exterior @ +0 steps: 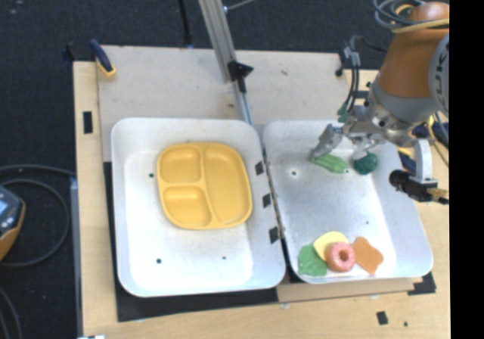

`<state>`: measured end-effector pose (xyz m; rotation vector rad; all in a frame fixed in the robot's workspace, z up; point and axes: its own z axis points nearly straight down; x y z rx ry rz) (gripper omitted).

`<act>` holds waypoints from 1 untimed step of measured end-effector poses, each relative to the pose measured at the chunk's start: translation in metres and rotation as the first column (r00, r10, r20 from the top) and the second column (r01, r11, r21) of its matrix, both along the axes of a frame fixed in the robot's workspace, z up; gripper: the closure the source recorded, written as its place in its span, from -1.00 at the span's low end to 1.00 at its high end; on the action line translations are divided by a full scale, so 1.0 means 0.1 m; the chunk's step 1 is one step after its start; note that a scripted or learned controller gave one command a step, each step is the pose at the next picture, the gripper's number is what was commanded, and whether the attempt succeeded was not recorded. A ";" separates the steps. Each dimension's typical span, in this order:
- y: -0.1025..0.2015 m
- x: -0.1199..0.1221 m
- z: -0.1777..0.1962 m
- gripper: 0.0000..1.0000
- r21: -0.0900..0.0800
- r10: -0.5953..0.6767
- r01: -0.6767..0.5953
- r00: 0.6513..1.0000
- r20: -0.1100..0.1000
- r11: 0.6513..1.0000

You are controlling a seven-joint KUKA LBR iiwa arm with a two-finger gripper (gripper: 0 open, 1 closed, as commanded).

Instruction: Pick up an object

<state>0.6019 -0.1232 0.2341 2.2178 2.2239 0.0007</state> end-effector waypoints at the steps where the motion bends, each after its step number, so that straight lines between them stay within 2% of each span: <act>1: -0.03 0.09 -0.57 -1.00 -0.001 -0.002 0.002 1.000 -0.003 1.000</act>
